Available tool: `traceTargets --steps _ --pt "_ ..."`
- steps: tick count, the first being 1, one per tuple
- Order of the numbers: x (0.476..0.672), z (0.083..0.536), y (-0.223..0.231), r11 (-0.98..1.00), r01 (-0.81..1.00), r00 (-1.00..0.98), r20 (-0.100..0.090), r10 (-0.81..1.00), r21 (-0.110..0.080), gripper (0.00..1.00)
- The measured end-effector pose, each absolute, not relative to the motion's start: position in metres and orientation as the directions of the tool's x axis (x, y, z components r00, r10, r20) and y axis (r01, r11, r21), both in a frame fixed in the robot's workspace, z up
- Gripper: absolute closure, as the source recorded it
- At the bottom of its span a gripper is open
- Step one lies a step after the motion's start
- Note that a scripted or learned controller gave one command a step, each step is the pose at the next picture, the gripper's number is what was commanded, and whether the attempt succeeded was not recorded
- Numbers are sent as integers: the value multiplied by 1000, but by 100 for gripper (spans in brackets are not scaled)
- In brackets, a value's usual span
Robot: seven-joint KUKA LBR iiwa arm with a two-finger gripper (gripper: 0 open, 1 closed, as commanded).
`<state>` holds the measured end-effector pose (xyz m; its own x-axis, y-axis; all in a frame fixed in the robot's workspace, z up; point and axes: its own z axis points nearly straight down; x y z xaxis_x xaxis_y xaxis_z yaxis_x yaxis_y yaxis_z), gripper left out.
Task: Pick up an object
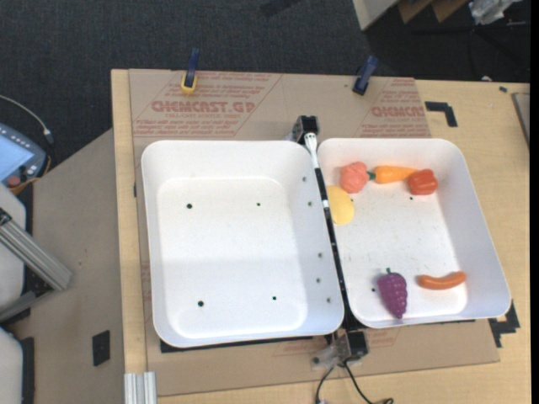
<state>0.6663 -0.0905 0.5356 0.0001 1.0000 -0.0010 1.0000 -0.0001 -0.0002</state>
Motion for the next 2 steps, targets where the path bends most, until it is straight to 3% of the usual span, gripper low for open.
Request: traceTargets --steps 2 --pt "666 536 -77 -1 1000 1 -1 1000 -1 100"
